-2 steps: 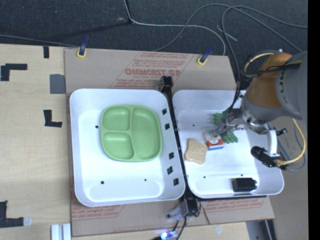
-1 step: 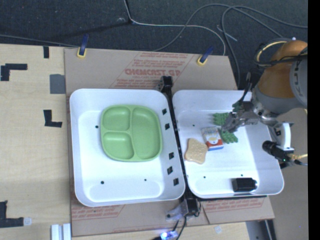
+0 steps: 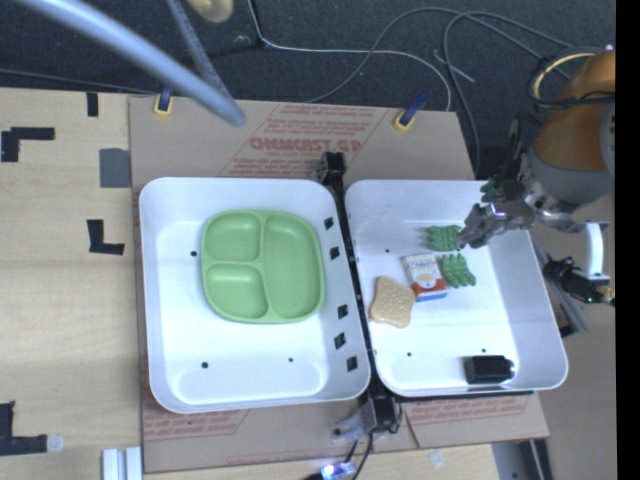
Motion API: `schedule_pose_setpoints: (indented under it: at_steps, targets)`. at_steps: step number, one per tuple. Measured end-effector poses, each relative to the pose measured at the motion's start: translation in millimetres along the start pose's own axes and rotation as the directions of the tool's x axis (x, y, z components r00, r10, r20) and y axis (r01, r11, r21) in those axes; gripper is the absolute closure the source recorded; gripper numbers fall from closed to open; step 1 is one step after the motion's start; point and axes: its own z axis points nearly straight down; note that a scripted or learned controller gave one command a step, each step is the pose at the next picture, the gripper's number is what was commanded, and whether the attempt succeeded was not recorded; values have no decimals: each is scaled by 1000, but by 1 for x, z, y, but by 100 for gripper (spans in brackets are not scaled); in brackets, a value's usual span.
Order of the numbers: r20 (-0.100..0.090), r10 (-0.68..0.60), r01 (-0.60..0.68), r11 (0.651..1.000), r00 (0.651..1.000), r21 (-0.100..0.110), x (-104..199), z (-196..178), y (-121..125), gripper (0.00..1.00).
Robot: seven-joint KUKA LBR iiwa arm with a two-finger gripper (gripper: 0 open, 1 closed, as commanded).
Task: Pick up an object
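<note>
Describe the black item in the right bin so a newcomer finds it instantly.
Start at the right bin, the one without the green plate. Look at its near right corner: the small black block lies there alone. It is the only dark item, apart from the sponge, carton and green pieces.

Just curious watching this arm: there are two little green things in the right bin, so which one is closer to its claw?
The upper green piece, right beside the gripper. The other green piece lies lower, next to the small carton.
</note>
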Motion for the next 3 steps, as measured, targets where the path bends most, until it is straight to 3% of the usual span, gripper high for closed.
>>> schedule_pose_setpoints:
  at_steps: [1, 3]
  targets:
    - [-1, 0, 0, 1000, 1000, 0, 1, -29, 1, 100]
    - [-2, -4, 4, 1000, 1000, 2, 102, -40, -14, 100]
